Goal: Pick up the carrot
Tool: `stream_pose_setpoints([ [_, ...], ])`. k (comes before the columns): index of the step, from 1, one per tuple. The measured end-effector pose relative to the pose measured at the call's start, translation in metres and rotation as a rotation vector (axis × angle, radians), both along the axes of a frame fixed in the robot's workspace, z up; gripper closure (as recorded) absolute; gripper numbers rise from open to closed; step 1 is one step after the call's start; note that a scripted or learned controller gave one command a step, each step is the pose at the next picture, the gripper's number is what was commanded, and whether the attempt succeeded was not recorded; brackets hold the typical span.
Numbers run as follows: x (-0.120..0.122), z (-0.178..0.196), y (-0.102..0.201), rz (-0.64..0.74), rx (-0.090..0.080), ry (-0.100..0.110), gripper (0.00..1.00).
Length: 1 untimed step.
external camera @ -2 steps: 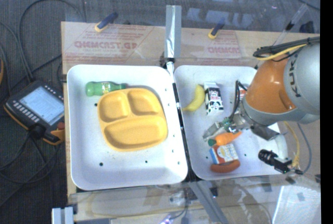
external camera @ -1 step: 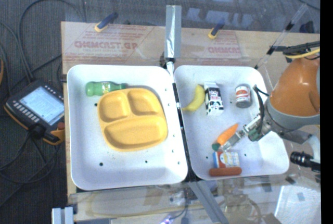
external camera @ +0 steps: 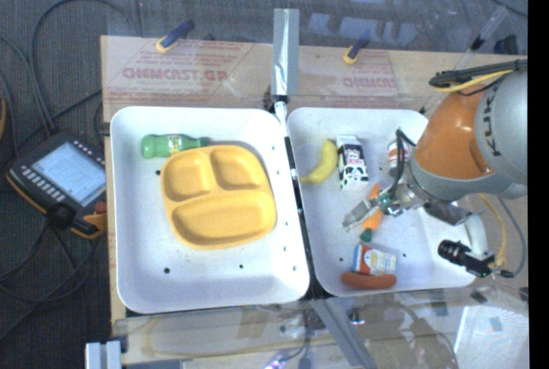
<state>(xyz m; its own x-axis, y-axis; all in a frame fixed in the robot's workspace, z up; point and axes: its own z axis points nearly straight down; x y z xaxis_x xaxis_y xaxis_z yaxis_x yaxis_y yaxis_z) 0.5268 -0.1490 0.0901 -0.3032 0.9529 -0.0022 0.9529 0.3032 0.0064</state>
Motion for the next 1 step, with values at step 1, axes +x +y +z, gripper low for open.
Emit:
stream_pose_setpoints([
  [1,0.0009,0.0095,0.0006,-0.001,0.001,-0.003,1.0],
])
